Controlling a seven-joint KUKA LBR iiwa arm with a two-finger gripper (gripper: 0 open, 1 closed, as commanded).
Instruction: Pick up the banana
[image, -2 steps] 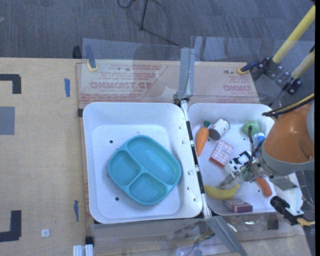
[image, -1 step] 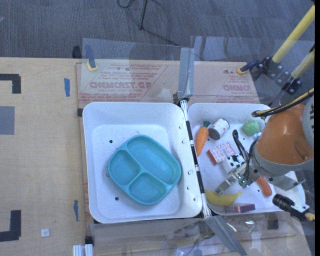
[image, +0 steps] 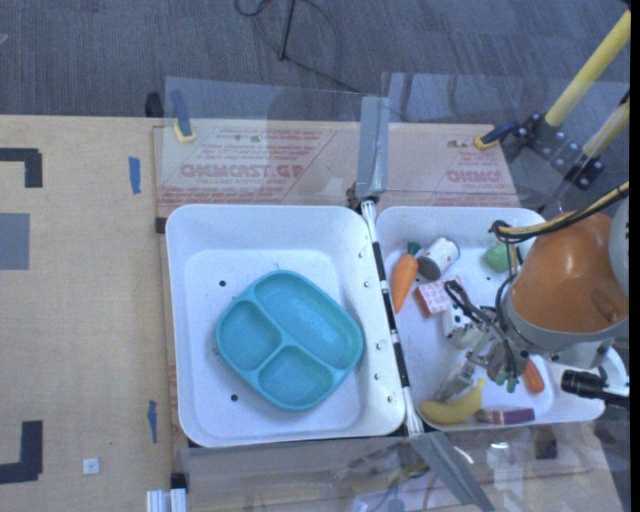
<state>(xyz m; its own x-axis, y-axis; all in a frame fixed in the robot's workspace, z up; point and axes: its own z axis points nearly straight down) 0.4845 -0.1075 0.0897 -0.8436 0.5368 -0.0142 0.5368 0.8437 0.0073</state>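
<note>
Gripper (image: 470, 375) hovers right over the banana (image: 452, 407) at the right bin's (image: 520, 225) front edge. Finger state: cannot tell.

I work in a robotics lab, not a home; my light wooden bench (image: 80, 300) carries blue tape marks (image: 134, 175) and black corner markers (image: 27, 167); clear plastic sheets (image: 270, 135) fence two shallow white bins (image: 190, 235); grey carpet (image: 100, 50) with loose black cables (image: 290, 30) lies beyond.
</note>
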